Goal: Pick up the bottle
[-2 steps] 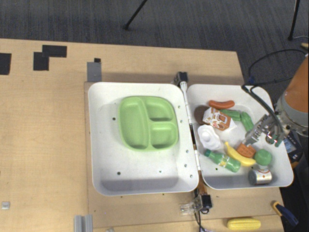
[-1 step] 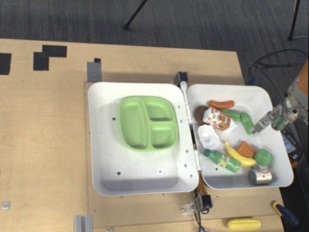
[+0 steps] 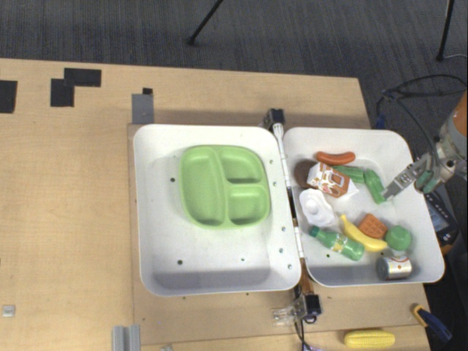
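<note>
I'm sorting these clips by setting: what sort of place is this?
Probably a robotics lab's test bench, not a kitchen. Two white bins sit fixed on a plywood bench, one holding a green divided tray, the other toy food such as a banana, with tripod legs on grey carpet behind.

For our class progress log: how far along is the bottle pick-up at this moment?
Done: the gripper has reached the right bin's right side. In hand: nothing shows between its fingers. Left: the green bottle lies on the bin floor beside the banana, apart from the gripper, so moving over it, grasping and lifting all remain.
</note>
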Controlling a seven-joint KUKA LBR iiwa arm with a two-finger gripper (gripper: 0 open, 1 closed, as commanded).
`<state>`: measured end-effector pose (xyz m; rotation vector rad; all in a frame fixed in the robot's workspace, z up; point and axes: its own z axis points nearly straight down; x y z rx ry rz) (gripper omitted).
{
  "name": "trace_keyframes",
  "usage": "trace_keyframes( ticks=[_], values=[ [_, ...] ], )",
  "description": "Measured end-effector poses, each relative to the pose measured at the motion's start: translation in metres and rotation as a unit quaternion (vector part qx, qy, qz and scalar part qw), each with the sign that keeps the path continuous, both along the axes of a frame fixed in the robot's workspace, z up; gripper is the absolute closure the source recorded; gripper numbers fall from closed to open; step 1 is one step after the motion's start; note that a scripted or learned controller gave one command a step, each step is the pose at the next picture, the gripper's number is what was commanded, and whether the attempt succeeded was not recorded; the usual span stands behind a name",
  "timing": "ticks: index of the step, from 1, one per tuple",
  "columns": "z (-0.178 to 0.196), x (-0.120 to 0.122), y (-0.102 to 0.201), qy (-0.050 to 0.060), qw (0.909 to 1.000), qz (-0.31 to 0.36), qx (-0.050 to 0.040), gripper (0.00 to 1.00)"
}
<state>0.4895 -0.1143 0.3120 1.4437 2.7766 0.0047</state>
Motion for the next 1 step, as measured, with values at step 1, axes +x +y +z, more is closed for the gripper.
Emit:
trace_keyframes(
  ticks=[1],
  values=[
    [-0.0705, -0.0022, -0.0215, 0.004, 0.9987, -0.050, 0.0013, 1.00]
  ],
)
